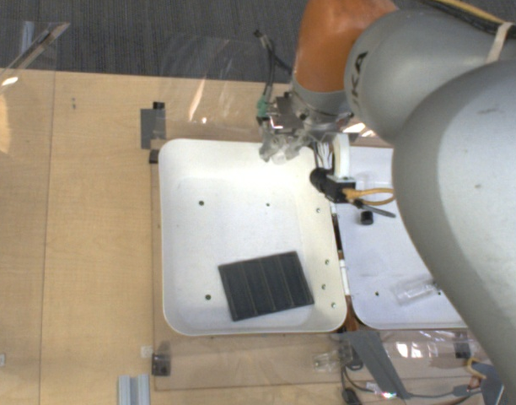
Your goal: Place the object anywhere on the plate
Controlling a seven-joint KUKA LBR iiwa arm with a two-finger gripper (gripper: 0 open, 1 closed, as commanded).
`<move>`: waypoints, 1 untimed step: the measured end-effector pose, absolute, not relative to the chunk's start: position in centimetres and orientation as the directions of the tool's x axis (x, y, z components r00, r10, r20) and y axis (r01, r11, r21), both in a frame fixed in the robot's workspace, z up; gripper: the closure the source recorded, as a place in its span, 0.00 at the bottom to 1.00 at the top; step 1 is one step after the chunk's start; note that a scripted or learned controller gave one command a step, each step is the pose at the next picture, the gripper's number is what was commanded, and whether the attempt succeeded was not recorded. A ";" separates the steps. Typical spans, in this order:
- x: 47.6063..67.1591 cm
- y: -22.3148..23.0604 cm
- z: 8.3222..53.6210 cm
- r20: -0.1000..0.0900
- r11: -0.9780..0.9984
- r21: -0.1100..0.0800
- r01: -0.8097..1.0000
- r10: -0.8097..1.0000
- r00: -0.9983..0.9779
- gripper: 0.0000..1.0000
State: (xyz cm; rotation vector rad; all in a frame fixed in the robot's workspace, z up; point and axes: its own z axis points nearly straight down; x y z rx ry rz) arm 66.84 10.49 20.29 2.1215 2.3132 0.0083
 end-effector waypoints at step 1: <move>66.7 19.2 18.9 0.002 0.076 0.005 0.997 0.997 -0.076 1.00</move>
